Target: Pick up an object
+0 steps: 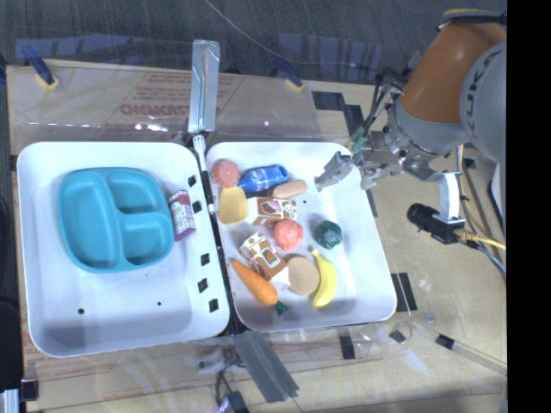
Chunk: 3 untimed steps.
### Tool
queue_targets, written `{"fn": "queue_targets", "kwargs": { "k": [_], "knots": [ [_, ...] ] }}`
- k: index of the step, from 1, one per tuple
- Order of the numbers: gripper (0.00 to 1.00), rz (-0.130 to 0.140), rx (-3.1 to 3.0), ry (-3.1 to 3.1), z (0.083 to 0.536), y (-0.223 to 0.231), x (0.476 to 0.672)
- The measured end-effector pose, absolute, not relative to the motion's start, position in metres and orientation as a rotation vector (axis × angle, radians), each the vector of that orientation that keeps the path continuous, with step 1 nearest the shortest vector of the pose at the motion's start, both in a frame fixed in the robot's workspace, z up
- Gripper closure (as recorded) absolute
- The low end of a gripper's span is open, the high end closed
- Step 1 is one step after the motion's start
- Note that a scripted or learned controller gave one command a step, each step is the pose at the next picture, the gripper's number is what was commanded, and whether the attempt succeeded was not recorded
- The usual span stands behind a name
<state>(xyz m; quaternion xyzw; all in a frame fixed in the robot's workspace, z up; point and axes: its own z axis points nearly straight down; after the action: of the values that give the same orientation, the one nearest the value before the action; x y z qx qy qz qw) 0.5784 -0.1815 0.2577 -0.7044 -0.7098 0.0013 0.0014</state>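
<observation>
Grey arm [448, 136], orange band, yellow cables.

grey arm [448, 84] from the right, wrist bent down-left, jaws leading

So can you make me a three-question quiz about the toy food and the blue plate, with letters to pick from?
1. Where is the turquoise plastic divided plate?
A. left white bin
B. right white bin
C. on the floor

2. What colour is the curved plastic banana?
A. purple
B. yellow
C. black

3. How does the small red can lie?
A. stacked on the banana
B. inside the plate
C. beside the plate

Answers: 1 A, the plate sits in the left white bin. 2 B, the banana is yellow. 3 C, the can lies just off the plate's right edge.
</observation>
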Motion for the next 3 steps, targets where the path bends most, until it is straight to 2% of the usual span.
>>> {"fn": "queue_targets", "kwargs": {
  "k": [1,2,3],
  "knots": [
    [0.0,-0.002,-2.274,-2.171,0.319,-0.209,0.613],
    [0.0,0.011,-2.186,-2.242,0.19,-0.205,0.58],
    [0.0,-0.018,-2.178,-2.289,0.122,-0.197,0.541]
  ]
}}
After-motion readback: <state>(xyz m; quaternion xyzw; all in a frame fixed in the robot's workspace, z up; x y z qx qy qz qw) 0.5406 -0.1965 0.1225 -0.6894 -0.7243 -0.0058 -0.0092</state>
